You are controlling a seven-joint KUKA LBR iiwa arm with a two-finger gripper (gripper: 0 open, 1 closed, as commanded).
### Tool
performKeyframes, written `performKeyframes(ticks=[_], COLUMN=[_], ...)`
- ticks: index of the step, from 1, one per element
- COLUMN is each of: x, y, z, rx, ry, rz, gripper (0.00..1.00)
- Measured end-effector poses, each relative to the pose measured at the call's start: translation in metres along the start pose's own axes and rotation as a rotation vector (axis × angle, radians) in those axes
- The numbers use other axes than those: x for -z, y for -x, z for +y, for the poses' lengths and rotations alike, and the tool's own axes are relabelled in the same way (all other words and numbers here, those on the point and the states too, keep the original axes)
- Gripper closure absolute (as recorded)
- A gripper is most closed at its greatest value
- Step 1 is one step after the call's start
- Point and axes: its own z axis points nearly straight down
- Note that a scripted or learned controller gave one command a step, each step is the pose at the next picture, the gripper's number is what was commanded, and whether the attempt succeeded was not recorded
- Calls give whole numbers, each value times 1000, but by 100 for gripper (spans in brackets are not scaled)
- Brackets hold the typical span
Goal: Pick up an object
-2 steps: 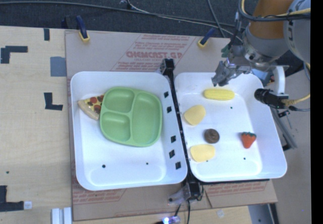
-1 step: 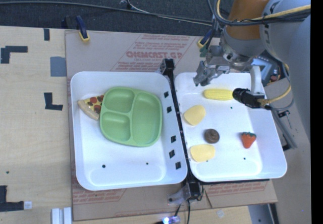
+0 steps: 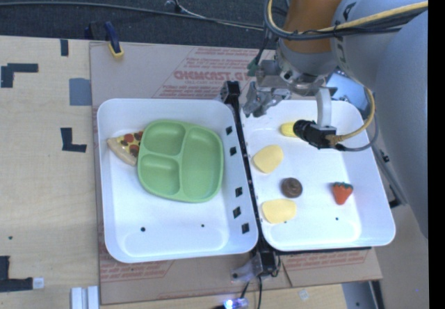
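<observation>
— Two bins: is anything lying at frame left?
— Pizza slice [image 3: 125, 147] beside the green tray [image 3: 181, 161].
— And at right?
— Gripper [image 3: 261, 100] hovering near the yellow piece [image 3: 268, 159]; jaws unclear. It's approaching; descending comes next.

Light is bright and even, seemingly from overhead, and the two white bins [image 3: 111, 231] glare close to washed-out, with only soft, short shadows beneath the items inside them. The arm [image 3: 375, 15] in the upper right of the frame looks soft and slightly out of focus. Fine detail is grainy throughout, and the dark strip along the top is dim.
</observation>
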Motion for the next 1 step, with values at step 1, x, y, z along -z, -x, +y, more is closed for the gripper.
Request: performKeyframes(ticks=[1], x=[1], y=[-52], z=[8], rx=[0], ry=[1], rz=[0], gripper=[100])
